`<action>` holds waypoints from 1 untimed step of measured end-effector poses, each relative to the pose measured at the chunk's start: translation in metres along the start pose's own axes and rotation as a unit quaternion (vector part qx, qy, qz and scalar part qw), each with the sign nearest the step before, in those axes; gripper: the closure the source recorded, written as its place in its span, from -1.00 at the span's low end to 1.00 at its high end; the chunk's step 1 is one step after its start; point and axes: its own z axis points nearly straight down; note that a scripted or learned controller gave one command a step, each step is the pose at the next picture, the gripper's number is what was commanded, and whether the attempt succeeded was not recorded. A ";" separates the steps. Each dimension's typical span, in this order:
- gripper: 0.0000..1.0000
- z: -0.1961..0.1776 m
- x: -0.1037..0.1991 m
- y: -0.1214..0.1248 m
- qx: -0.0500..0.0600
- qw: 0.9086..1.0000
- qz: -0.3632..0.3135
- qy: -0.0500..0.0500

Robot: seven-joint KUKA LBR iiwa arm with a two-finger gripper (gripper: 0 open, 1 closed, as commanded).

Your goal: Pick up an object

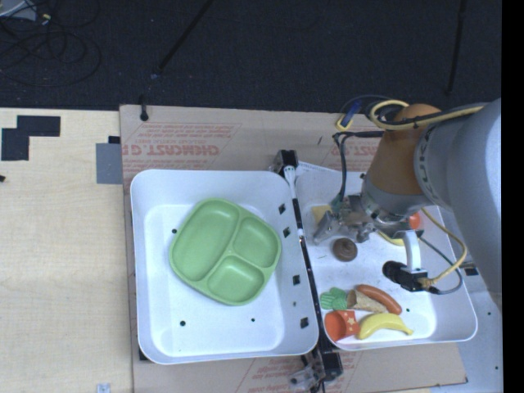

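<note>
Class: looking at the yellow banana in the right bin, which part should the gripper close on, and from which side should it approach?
Grip the banana across its narrow middle, probably from straight above. It lies flat near the right bin's front wall, with a red piece against its left end, so its ends are crowded.

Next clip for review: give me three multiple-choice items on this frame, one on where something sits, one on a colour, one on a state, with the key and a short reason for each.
1. Where does the divided plate lie?
A. In the left bin
B. In the right bin
C. On the bare bench

2. What colour is the divided plate?
A. Red
B. Blue
C. Green

3. How does the small brown round object stand to the gripper?
A. It lies on the right bin's floor just below the gripper
B. It hangs high over the left bin
C. It sits on the divided plate

Key: 1 A, the plate rests on the floor of the left bin. 2 C, it is light green all over. 3 A, it sits on the white floor in the right bin, below the gripper in the picture.
</note>
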 end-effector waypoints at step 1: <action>-1.00 0.000 0.013 -0.058 0.001 1.000 0.001 0.001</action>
